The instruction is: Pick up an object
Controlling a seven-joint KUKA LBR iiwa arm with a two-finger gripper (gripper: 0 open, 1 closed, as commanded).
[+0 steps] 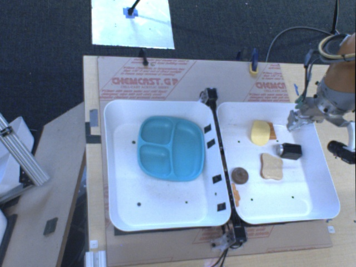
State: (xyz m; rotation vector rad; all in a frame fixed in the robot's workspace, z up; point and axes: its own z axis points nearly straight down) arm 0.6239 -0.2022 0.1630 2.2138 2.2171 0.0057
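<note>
On the left, the shallow white plastic bin (119, 166) holds a light blue plastic plate with three compartments (170, 148), lying flat near its middle. A black hinged divider strip (218, 160) runs between that bin and the right-hand white bin (311, 204), both sitting on a brown cardboard-covered tabletop (167, 77).

Everything I might pick lies in the right-hand bin. Nearest the divider is a small round brown disc (240, 175), with a thin orange sliver (236, 195) just below it. Further right sit a pale yellow rounded block (260, 132), which touches a thin orange-brown piece behind it, then a tan toast-shaped slice (271, 167), and a small black boxy item (290, 151) just above the slice.

My end effector (298, 118) hangs over the bin's far right corner, near the rim, with nothing between its fingers; I cannot tell how far apart they stand.

The black item and the toast slice are almost touching, so I judge that a descent aimed at either could nudge the other and spoil the grip. The slice and disc lie flat and low, so my fingers could scrape the bin floor and close on nothing. Coming down this close to the rim, I could also strike the wall.
</note>
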